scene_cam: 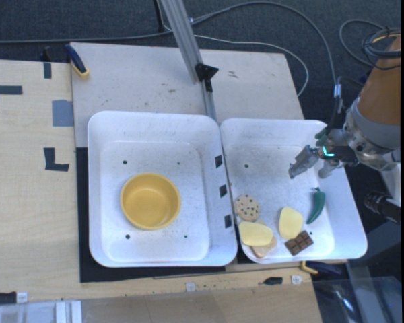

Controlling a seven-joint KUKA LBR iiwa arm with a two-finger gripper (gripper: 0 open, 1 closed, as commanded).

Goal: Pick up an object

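Pale wood and grey board are making up the bench, which is carrying two shallow white bins side by side. The left bin is holding a yellow bowl, sitting upright toward its lower left part. The right bin is holding the smaller things, all gathered in its lower half. The grey arm with its orange band is reaching in from the right edge, and its claw is hanging over the upper right part of the right bin, with its two fingers standing apart and nothing showing between them. Below the claw and slightly to its right, a green chilli pepper is lying near the bin's right wall, close to the claw but apart from it. Lower and to the left of the claw, a pale yellow slice is resting just beside the pepper, and a larger yellow slice is lying near the bin's lower left corner, overlapping a tan piece beneath it. A round chocolate-chip cookie is sitting just above that slice, well to the lower left of the claw. A small brown chocolate square is lying just below the pale slice, near the front wall.
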